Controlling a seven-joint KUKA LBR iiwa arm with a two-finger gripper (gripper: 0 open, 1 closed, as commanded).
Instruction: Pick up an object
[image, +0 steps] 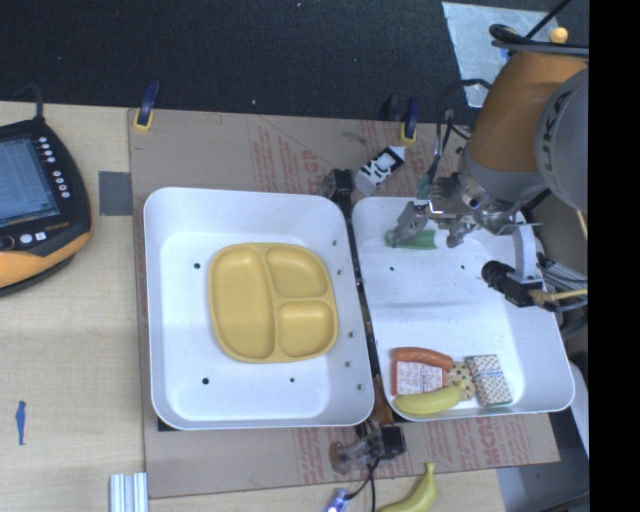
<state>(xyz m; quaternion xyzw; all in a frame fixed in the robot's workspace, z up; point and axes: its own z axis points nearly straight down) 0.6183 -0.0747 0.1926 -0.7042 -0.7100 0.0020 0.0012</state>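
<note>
The gripper (432, 224) is seen at the far end of the right bin (530, 330), low over its white floor. Its two grey fingers (405, 226) are spread apart, and a small green object (424, 238) lies on the floor between them; whether the fingers touch it cannot be told, and nothing is seen lifted. Above the gripper, the grey wrist and the orange band of the arm (525, 100) are seen coming in from the right.

At the near end of the same bin, well apart from the gripper, a cluster of items is gathered. A red and white packet (418, 375) lies flat, with an orange-red item (422, 354) touching its far edge. A yellow banana (430, 402) rests against the bin's near wall, just in front of the packet. A small patterned block (489, 379) is placed just beside the packet, on its right. A black part (505, 283) is seen over the bin's right side.

The left bin (170, 300) is set side by side with the right one. A yellow divided plate (272, 301) with three compartments is placed at its middle.

Both bins are carried on a brown board (250, 150). A second banana (415, 492) lies on the bench in front of the bins. A handheld controller (35, 205) with a screen is placed on the bench at the left.
</note>
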